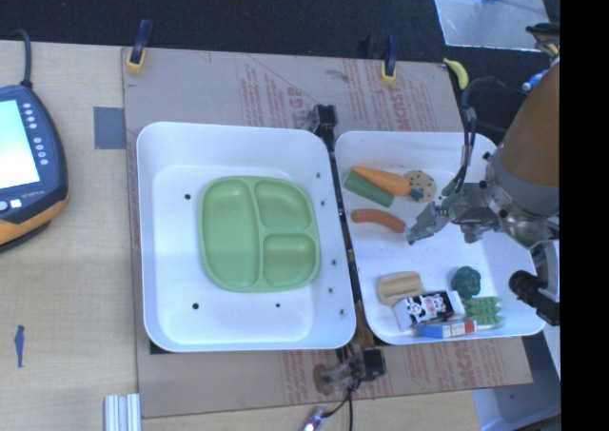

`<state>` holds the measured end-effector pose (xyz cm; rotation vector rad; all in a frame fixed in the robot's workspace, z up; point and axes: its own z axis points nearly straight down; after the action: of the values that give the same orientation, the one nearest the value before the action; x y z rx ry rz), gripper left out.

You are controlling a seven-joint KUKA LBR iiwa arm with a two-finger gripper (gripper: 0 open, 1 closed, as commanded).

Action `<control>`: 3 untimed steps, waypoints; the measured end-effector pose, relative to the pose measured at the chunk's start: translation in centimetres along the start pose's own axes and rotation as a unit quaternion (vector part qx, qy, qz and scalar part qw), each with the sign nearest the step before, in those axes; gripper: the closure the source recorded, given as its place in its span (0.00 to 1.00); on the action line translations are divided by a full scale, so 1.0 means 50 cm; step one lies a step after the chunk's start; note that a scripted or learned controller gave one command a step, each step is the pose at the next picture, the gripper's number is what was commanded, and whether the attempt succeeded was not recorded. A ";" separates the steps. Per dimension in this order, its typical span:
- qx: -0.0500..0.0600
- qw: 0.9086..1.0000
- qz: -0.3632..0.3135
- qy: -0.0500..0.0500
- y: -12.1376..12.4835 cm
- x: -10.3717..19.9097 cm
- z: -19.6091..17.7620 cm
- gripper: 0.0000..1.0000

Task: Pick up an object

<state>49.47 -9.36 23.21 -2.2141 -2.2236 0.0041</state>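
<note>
My gripper [420, 228] hangs over the middle of the right bin [373, 147], reaching in from the right. Nothing shows held in it. Just to its left lies a reddish sausage [378, 220]. Above that are an orange carrot [388, 179] on a green piece [367, 189] and a speckled cookie [420, 183]. Toward the front of the bin lie a tan bread roll [399, 285], a black-and-white cow-print carton [427, 308], a dark green broccoli [465, 280], a bright green leafy toy [484, 309] and a small tube [443, 330].
The left bin [162, 258] holds a green divided plate [259, 232]. A teach pendant [27, 161] lies at the far left of the bench. Clamps [389, 56] hold the cardboard at the back edge. The arm's body [529, 158] covers the right bin's right side.
</note>
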 end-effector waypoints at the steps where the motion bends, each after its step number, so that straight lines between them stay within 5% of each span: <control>1: 0.001 1.000 -0.001 -0.001 0.087 -0.003 0.181 0.00; 2: 0.000 1.000 -0.001 -0.001 0.236 -0.010 0.280 0.00; 3: 0.000 1.000 -0.001 -0.001 0.143 -0.015 0.258 0.00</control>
<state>56.57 -10.08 10.26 -2.2132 -2.2250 0.0064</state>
